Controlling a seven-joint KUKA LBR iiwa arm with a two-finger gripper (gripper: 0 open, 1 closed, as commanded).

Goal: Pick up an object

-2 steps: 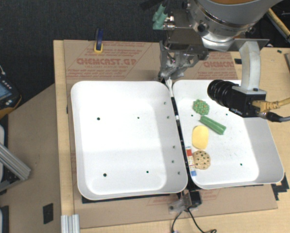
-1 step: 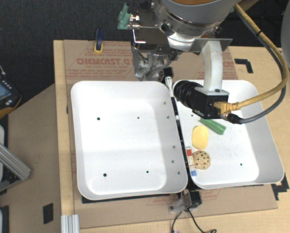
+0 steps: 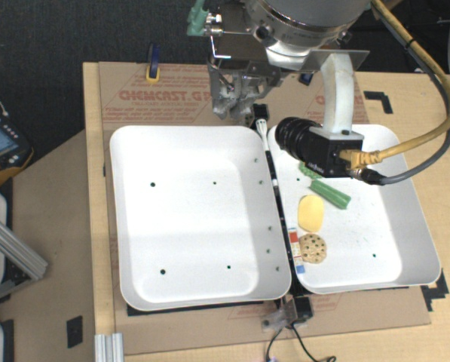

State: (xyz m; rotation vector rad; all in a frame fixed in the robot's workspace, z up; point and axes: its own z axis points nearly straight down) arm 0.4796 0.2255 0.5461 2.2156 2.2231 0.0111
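Observation:
In the right bin (image 3: 390,255) lie a green stick-shaped object (image 3: 329,192), a yellow oval piece (image 3: 310,213) just below it, and a tan round piece with dark dots (image 3: 313,248) near the front. A small red, white and blue item (image 3: 295,249) lies against the bin's left wall. My gripper (image 3: 237,96) hangs over the cardboard behind the far edge of the left bin (image 3: 187,225), near the divide between the bins. It is apart from all the objects, and nothing shows in it.
A black cylindrical unit (image 3: 313,149) with a gold cable (image 3: 413,143) hangs from the arm over the right bin's far left corner, partly covering the green stick. A blue and yellow clamp (image 3: 154,65) sits on the cardboard's far edge.

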